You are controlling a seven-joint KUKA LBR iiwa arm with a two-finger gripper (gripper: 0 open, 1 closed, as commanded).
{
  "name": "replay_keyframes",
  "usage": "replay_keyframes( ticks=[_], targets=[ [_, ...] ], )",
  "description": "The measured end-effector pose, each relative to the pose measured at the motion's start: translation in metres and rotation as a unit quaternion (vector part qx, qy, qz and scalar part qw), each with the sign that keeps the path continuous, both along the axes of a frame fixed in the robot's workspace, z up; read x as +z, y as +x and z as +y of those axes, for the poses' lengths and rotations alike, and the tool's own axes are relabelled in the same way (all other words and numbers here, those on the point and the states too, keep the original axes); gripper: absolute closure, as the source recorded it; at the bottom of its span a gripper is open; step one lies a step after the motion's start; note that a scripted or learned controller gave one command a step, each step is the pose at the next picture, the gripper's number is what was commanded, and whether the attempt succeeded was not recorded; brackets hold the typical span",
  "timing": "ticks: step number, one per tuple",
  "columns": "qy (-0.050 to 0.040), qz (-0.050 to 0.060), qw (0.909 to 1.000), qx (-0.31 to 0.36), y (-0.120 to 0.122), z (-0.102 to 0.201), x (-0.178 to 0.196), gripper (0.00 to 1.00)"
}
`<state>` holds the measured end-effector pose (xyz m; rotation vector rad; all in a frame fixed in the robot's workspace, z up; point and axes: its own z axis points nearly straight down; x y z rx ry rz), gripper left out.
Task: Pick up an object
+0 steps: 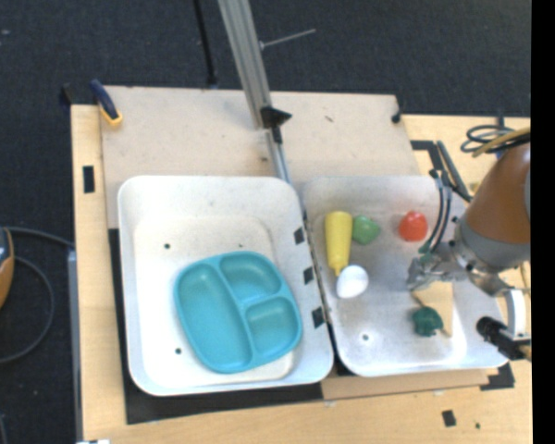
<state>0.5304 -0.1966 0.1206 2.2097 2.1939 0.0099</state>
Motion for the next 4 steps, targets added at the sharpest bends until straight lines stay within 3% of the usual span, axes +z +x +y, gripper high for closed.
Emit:
replay_keyframes(
  ticks=[1,2,4],
  targets=[
    [0.0066,0.01,0.9999,0.005,0.003,0.001,0.043,1.0],
    [0.0057,0.008,0.9999,0.005,0.005,-0.001,0.098,1.0],
    [0.0079,0.011,0.9999,0.007,0.01,0.106,0.104,1.0]
  ],
)
